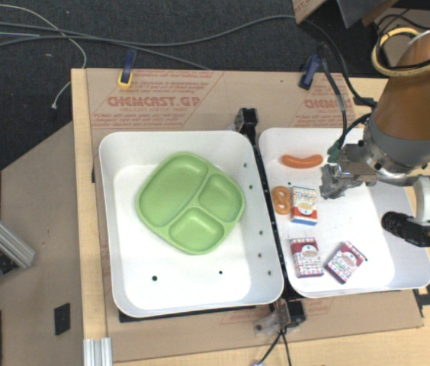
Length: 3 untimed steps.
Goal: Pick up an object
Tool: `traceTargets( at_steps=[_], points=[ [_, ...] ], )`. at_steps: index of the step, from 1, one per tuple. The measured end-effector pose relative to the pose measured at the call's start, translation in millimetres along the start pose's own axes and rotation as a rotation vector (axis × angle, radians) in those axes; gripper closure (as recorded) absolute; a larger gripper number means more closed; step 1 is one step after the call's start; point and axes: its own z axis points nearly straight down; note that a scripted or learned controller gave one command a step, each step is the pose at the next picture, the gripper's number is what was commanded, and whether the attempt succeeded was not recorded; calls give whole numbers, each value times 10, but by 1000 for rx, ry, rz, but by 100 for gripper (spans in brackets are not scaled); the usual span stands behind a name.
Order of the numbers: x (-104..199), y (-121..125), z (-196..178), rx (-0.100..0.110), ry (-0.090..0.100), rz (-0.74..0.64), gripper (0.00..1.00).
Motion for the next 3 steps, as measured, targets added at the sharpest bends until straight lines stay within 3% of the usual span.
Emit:
traceTargets(
  at_steps=[3],
  points=[
    [1586, -62, 126, 1, -1, -1, 100]
  ],
)
